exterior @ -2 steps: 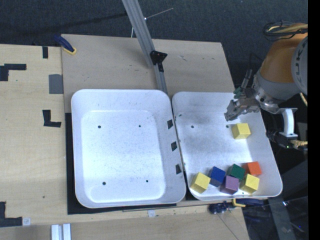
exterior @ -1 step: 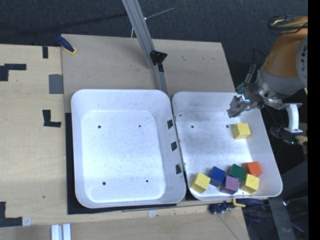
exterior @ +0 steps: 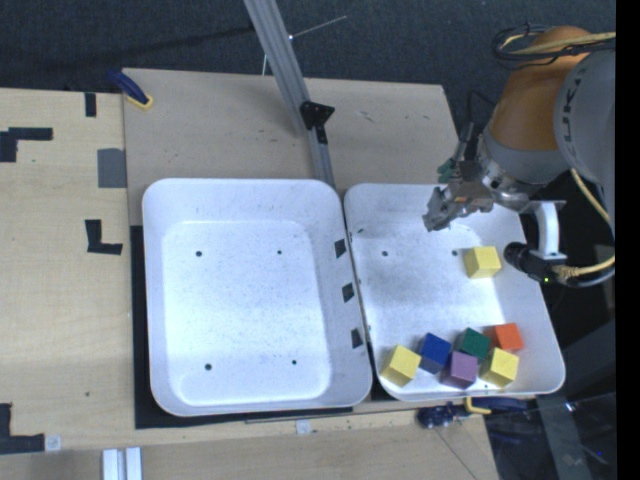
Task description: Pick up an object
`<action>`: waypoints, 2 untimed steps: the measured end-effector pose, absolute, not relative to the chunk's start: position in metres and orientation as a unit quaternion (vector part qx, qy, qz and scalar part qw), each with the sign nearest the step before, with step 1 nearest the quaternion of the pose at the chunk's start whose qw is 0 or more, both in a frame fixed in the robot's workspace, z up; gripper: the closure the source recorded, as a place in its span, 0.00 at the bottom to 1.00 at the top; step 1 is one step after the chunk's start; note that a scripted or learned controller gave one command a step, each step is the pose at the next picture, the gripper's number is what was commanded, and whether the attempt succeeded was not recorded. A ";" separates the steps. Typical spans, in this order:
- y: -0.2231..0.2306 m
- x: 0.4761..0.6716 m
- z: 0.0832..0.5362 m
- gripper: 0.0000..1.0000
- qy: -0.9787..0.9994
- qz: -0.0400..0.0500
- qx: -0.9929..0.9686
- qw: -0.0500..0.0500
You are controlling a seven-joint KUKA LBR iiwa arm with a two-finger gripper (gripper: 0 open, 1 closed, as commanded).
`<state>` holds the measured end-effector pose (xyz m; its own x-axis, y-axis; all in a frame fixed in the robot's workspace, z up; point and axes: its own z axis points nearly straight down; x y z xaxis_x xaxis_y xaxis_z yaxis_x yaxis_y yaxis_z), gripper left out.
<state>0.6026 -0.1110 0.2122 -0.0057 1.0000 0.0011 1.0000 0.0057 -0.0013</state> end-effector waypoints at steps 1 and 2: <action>-0.056 0.609 0.226 1.00 -0.710 -0.001 -0.704 0.001; -0.008 0.619 0.235 1.00 -0.710 -0.001 -0.705 0.001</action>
